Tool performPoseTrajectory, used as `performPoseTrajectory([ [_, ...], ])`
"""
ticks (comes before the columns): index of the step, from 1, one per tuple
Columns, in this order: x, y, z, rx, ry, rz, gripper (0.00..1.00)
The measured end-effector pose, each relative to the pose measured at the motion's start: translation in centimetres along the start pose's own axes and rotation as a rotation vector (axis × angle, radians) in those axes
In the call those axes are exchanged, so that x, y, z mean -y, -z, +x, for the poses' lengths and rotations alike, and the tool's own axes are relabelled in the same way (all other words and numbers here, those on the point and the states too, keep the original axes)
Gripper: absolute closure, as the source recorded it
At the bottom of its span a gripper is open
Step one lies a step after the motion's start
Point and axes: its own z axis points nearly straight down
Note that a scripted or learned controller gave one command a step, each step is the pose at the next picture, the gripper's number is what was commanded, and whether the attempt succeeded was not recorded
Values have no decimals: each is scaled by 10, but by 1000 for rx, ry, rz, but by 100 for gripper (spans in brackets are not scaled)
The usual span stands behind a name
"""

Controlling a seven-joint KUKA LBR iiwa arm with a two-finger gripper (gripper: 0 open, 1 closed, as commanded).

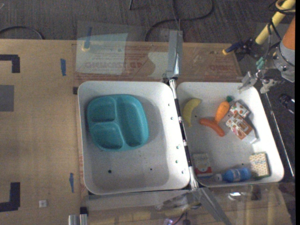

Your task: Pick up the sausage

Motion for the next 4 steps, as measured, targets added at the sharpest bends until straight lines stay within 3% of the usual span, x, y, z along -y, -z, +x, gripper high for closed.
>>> performPoseTrajectory([
  [1,35,-85,53,1,-50,-1,0],
  [2,35,-121,51,0,-198,-5,0],
  [3,100,-120,75,0,13,-7,0],
  [4,138,-120,115,2,5,-9,0],
])
